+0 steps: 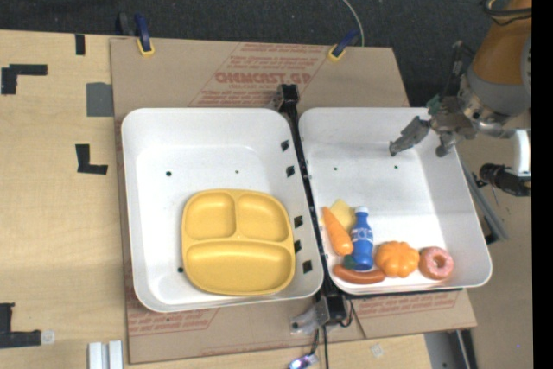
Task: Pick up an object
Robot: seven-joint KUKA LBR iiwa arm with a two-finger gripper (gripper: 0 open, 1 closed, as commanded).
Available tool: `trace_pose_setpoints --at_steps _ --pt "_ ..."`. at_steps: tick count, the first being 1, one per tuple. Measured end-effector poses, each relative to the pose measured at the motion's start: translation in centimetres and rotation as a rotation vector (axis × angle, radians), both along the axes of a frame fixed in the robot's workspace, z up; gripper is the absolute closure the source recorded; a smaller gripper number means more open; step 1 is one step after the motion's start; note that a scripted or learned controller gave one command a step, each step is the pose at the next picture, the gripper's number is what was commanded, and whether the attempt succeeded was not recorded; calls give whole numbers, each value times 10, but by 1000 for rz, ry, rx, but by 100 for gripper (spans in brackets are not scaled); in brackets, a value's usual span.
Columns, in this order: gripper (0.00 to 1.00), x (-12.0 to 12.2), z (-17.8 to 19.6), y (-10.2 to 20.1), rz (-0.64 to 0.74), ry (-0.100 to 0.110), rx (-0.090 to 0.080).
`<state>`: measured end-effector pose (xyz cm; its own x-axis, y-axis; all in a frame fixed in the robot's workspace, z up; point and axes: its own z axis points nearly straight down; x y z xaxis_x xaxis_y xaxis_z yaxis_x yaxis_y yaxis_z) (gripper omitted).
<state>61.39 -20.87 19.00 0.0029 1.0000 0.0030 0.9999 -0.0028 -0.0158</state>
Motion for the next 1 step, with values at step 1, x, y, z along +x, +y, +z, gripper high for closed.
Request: trace_pose_setpoints --at_steps 1 --pt "0 3 9 0 4 -14 -3"
